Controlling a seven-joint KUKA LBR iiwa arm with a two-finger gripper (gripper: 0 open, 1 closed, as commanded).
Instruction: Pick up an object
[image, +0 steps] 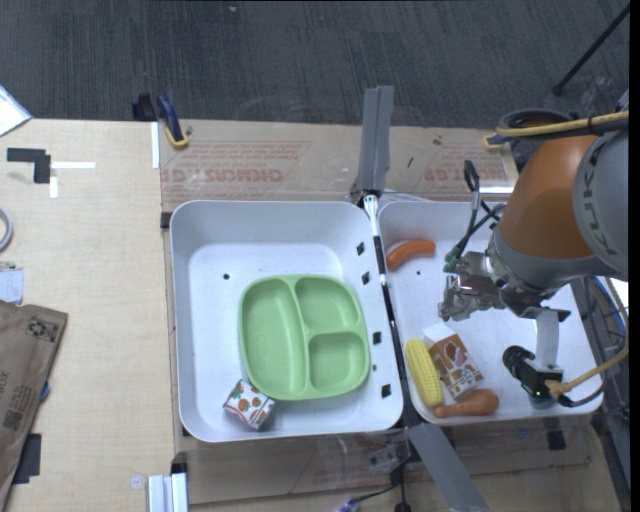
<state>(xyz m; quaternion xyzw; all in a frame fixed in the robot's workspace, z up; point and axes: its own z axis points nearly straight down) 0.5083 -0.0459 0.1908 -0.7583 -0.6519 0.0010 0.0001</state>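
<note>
White plastic bins sit side by side on the bench, and the work at this moment is all in the right bin (575, 330). The gripper (462, 298) hangs over the middle of that bin, its metal fingertips pointing down and to the left, just beyond the far end of the items lying along the near side. Whether those fingers are spread or clenched cannot be told from this slanted view; nothing is visibly caught between them.

Candidates for the pick lie close by. A corn cob (423, 371) lies lengthwise near the left wall of the right bin, touching a small printed snack packet (455, 366) beside it. An orange carrot-shaped toy (467, 404) rests along the near rim, just below the packet. A reddish sausage toy (410, 251) lies apart from these at the far left corner of the same bin.

The left bin (200, 310) holds a green divided plate (303, 336) in its middle and a small strawberry-patterned carton (248, 406) at the plate's near left corner, well away from the arm.

As a judgement, the task is at an early stage: the approach looks under way, with the packet or corn the likeliest target, but no object is lifted and every item rests on a bin floor. Descent, closing and lifting all appear left to do.
</note>
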